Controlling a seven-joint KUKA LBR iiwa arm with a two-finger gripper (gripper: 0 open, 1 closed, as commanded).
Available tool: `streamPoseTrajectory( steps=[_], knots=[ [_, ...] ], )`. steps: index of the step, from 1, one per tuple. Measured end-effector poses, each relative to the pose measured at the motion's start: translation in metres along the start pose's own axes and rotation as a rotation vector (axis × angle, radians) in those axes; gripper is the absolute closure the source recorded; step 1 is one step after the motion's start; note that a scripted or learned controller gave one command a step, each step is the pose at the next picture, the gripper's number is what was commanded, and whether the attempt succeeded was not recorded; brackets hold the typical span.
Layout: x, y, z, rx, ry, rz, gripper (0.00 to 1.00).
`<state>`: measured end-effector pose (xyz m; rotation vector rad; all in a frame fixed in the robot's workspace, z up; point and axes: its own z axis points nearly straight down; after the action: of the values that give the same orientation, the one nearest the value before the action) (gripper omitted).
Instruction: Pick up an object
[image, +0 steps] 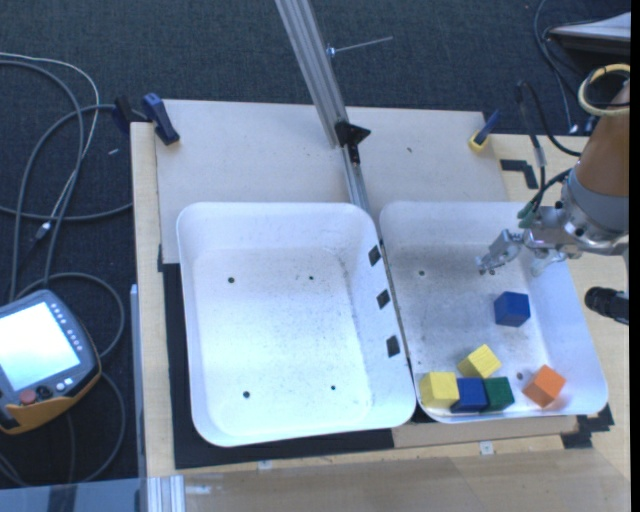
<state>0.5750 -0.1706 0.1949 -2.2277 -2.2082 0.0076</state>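
A small blue cube (512, 308) lies just below the end effector (497, 256) in the right shallow white plastic bin (590, 330); whether the end effector is open cannot be told. Farther below cluster two yellow blocks (438, 388), another blue block (470, 394), a green block (498, 392) and an orange block (545, 385).

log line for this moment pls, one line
stage: approach | gripper: above right bin, nothing held | nearest: blue cube | others: cluster at bin's near edge | left bin: untouched

Blue cube (512, 308) alone; five blocks (483, 383) clustered nearer.
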Motion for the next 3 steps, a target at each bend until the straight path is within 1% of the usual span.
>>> streamPoseTrajectory(
  steps=[1,2,3],
  knots=[
    [-0.0117,-0.0115,0.0612,-0.016,-0.002,-0.012,0.00],
    [-0.0112,-0.0153,0.0671,-0.020,-0.006,-0.010,0.00],
    [-0.0109,-0.0127,0.0673,-0.023,-0.006,-0.009,0.00]
  ],
)
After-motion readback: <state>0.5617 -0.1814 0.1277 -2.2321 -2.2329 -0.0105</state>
